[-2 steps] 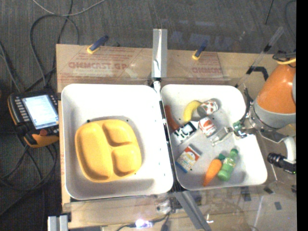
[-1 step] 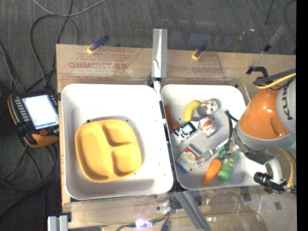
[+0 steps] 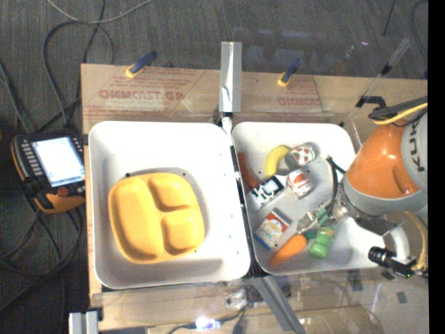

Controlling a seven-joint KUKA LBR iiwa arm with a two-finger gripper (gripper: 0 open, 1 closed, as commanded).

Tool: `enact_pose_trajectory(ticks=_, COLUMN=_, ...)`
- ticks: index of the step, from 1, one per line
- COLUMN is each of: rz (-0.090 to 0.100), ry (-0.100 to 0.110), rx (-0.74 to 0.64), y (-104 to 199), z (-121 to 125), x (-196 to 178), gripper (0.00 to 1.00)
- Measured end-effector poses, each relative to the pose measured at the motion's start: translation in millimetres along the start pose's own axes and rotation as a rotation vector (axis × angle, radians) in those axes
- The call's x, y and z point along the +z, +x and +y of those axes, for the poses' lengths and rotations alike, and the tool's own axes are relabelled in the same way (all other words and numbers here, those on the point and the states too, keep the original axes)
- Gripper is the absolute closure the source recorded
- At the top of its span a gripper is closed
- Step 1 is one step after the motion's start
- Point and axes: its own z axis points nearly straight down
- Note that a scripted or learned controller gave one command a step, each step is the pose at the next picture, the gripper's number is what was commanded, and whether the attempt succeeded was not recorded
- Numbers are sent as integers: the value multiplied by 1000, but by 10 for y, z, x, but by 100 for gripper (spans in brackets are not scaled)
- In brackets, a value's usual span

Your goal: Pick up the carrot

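Observation:
The orange carrot (image 3: 288,249) lies flat near the front wall of the right bin (image 3: 348,132), its tip pointing to the front left. A green object (image 3: 321,243) touches its thick right end. My gripper (image 3: 314,220) hangs low just above and to the right of the carrot's thick end, close to the green object. The grey arm with its orange band (image 3: 379,169) comes in from the right and hides the bin's right side. I see nothing lifted off the bin floor.
The right bin also holds a banana (image 3: 276,158), two red-and-white cans (image 3: 299,182), a black-and-white box (image 3: 266,190), a small blue-and-orange carton (image 3: 272,229) and a reddish stick (image 3: 243,170) by the left wall. A yellow divided tray (image 3: 158,216) lies in the left bin (image 3: 104,145).

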Motion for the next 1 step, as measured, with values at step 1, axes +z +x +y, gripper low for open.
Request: enact_pose_trajectory(ticks=1, rz=0, ry=0, rx=0, y=1, z=-1, x=1, gripper=0)
